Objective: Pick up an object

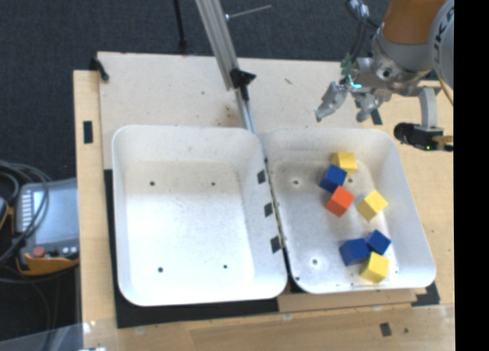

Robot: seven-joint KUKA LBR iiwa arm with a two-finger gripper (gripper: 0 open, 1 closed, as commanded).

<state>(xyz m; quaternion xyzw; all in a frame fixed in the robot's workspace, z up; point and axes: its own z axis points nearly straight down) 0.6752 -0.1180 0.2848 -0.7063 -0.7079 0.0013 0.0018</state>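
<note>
We see nothing picked yet: the gripper (348,103) hangs above the right bin (405,181) at its 12 o'clock edge, fingers apart, nothing between them. The blocks, orange cube (340,201) included, sit inside; descent and grasp remain.

Metal pole (218,32) — grey pendant (46,223) at left.

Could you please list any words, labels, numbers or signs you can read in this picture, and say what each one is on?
There is no text I can read in this view.
The blocks in the right bin have plain faces: yellow, blue and orange, with no marks.
The grey device at the left edge has a screen and buttons, too small and blurred to read.
The arm and its hand show no readable label or brand.
</note>
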